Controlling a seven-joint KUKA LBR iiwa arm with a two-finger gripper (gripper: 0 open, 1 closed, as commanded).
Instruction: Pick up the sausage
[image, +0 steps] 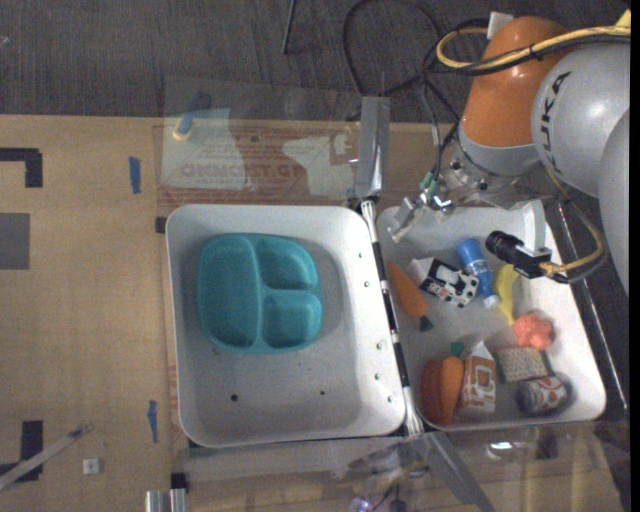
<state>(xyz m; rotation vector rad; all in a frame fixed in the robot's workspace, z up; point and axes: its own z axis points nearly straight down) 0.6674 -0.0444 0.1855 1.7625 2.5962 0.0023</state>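
Reaching from the right, the arm (560, 100) hangs over the right bin (590, 385). Its gripper (420, 208) looks parted and empty, so nothing is lifted. What seems the sausage (405, 288) lies just below the fingers (402, 220), by the bin's left wall.

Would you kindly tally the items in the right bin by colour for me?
Orange: 2, carrot, rounded piece
Blue: 1, bottle
Yellow: 1, banana
Pink: 1, lump
Black-and-white: 1, box
Mixed colours: 3, carton, brown block, can
Total: 9
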